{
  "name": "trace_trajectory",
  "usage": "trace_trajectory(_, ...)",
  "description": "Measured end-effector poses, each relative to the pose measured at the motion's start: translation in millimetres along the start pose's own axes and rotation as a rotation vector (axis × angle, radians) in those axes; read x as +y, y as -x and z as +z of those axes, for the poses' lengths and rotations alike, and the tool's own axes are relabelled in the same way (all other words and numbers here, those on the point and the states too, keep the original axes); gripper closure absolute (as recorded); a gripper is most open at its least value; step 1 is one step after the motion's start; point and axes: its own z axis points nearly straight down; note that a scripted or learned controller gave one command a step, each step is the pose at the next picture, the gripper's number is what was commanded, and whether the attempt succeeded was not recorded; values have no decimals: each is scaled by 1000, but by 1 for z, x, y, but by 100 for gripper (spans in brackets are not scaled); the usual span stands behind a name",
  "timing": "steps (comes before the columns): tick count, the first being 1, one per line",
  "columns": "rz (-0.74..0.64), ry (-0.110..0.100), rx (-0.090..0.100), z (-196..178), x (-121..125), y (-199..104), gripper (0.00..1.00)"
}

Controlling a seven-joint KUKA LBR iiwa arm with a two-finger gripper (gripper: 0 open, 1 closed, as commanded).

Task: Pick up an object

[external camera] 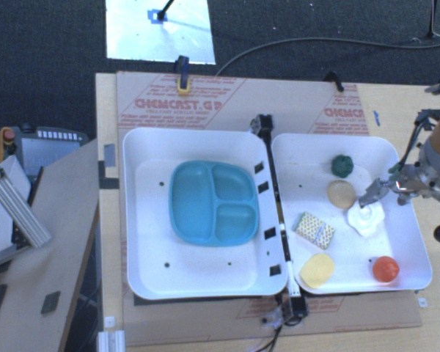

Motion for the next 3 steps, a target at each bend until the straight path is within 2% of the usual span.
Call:
trace_trajectory(2,1,2,-1,96,10,-2,0)
trace_trajectory(3,-2,13,0,80,14,-3,100)
